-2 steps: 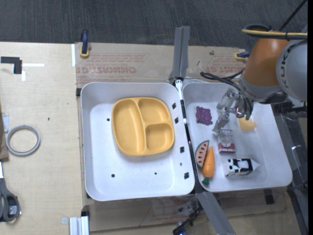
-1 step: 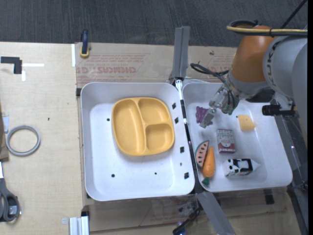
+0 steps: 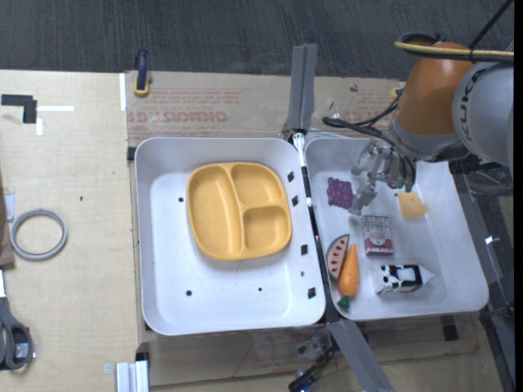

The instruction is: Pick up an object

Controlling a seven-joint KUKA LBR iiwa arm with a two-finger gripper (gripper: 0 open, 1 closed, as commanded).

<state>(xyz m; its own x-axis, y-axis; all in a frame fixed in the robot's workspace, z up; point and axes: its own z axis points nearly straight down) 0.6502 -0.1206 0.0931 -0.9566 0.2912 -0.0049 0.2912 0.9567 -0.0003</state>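
My gripper (image 3: 365,193) hangs over the back part of the right bin (image 3: 458,288), its fingers spread apart with nothing between them. Purple grapes (image 3: 340,191) lie just left of the fingertips. A yellow cheese wedge (image 3: 413,205) sits to the gripper's right. A small red and white box (image 3: 377,235) lies just in front of it. Nearer the bin's front are a watermelon slice (image 3: 336,256), a carrot (image 3: 349,272) and a black and white milk carton (image 3: 400,279).
The left bin (image 3: 163,292) holds a yellow divided plate (image 3: 239,209). A metal divider post (image 3: 301,88) rises between the bins at the back. On the bench at left lie a tape ring (image 3: 37,233) and scissors (image 3: 14,341).
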